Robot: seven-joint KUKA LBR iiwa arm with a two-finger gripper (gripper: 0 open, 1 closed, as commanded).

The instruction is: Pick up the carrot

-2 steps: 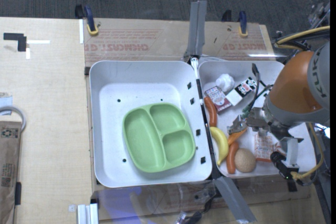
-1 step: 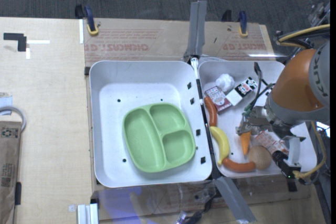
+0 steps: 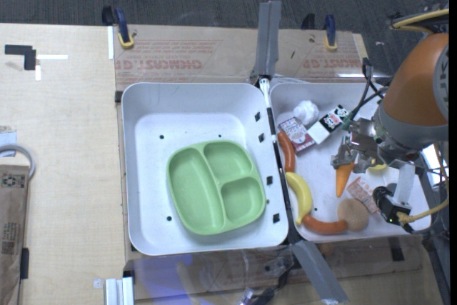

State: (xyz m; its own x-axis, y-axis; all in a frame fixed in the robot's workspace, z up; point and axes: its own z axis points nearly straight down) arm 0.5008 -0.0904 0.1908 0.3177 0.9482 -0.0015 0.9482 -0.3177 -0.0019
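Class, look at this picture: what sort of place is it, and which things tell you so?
Probably a robotics lab bench: a robot arm, two clamped white bins, and toy food such as a carrot.

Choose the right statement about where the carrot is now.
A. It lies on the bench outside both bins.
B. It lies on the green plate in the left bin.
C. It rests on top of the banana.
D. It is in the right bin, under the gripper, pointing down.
D: the carrot sits in the right bin, its thick end up at the gripper and its tip pointing down, apart from the banana.
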